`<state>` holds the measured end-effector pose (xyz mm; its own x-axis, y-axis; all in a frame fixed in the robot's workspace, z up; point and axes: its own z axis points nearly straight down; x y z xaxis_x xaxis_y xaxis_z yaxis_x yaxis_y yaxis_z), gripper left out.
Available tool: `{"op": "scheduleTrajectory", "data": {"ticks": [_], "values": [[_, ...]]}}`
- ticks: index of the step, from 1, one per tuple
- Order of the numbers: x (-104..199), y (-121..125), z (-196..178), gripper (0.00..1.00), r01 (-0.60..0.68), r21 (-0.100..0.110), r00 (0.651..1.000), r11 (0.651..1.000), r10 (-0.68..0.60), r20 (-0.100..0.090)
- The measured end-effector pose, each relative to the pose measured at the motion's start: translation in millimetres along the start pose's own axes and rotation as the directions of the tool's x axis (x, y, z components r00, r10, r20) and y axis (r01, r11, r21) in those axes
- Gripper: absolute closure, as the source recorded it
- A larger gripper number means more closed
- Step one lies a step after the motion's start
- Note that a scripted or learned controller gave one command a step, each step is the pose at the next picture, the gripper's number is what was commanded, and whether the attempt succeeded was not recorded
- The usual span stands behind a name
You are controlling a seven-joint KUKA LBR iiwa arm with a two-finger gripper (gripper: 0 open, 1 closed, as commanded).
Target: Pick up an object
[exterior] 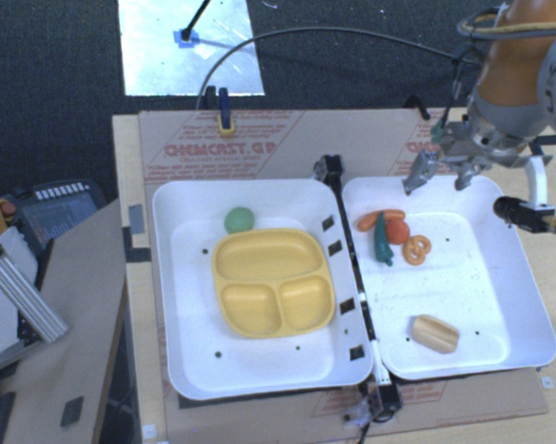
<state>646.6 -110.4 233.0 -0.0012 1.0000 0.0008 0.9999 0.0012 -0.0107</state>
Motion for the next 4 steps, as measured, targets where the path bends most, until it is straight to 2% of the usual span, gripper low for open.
{"op": "scheduleTrajectory", "data": {"ticks": [1, 3, 4], "values": [[0.2, 2.3, -7.7, 0.0, 0.002, -0.012, 1.0, 1.0, -0.002, 0.001], [-3.9, -9.5, 107.1, 0.0, 0.0, -0.009, 1.0, 1.0, 0.0, 0.001], [-3.2, -4.0, 143.9, 0.0, -0.001, -0.027, 1.0, 1.0, 0.001, 0.001]]}}
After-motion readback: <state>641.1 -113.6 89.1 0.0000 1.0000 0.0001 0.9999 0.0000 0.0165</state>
